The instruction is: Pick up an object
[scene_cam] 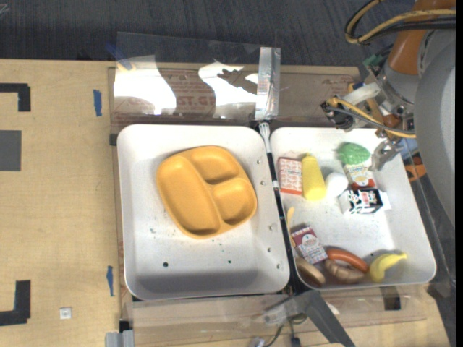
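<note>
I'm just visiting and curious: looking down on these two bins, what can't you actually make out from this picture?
- The hand at the right bin: small and blurred in the camera view, so its grip is unreadable.
- The arm: cut off by the right and top edges.
- The small cartons: their print is too small to read.
- The food toys in the near corner: they overlap, hiding each other's outlines.
- The yellow tray: whatever lies under it is covered.

The arm [438, 85] is a broad, smooth grey shell toward three o'clock, with an orange band [409, 53] above the wrist at about two o'clock. Yellow and black cables [376, 16] loop beside the band. Below it, the tool [380, 132] is a cluster of metal parts, with thin orange and yellow wires.
</note>
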You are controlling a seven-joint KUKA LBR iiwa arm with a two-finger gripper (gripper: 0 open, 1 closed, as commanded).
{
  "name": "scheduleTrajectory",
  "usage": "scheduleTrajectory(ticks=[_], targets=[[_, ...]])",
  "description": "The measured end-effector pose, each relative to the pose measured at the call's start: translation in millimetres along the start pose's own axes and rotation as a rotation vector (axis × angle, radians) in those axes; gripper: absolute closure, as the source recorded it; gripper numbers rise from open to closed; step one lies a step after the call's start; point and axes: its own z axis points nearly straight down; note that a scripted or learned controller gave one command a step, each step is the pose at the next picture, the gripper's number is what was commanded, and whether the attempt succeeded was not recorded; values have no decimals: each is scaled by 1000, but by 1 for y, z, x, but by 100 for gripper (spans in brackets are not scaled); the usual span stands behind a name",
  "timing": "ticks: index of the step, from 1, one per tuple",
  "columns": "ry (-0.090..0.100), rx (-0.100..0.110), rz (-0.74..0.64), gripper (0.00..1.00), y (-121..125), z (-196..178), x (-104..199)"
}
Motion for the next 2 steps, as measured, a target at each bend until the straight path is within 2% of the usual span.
scheduleTrajectory(ticks=[1,2], targets=[[-7,4,49,0,-100,47,5],[-6,2,75,0,-54,24,-38]])
